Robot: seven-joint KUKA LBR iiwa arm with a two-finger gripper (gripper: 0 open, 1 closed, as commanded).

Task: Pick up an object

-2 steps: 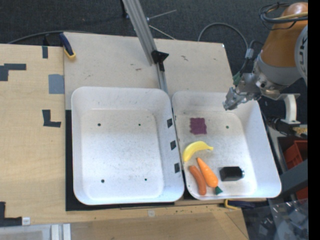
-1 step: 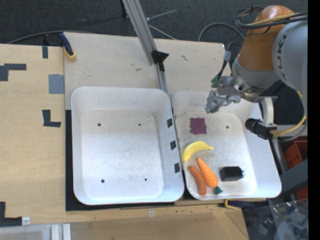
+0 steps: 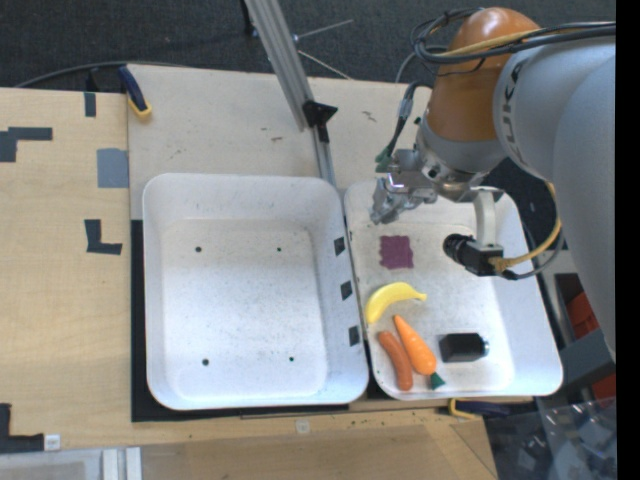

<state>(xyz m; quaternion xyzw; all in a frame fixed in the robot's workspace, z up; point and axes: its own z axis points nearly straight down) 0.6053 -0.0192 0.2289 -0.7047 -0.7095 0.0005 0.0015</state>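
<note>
A BENCH, TWO BINS: My gripper (image 3: pixel 388 206) hangs over the far end of the right-hand bin (image 3: pixel 530 368), near its back-left corner, with my grey arm and its orange band (image 3: pixel 478 73) reaching in from the right. At this slant the fingers blur into the wrist hardware, so I cannot tell whether they stand apart or closed, and I see nothing caught between them.

By my reading, the pick is not yet made. Everything I might lift lies on the floor of the right-hand bin: a purple square piece (image 3: pixel 396 252) just in front of my gripper and nearest to it, a yellow banana (image 3: pixel 392 299) toward the middle by the left wall, two orange carrots (image 3: pixel 405 349) lying side by side just beyond the banana, and a small black block (image 3: pixel 462 347) beside the carrots at the near end. The left-hand bin (image 3: pixel 240 193) shows its speckled white floor and four small dark dots. What is left, as I judge it, is nearly the whole job: settle on one item, come down on it, close, and lift it clear.

As for brands or writing, I can read none. The grey and dark tape patches (image 3: pixel 112 166) on the wooden bench top carry no lettering I can make out, and the items bear no visible labels.
</note>
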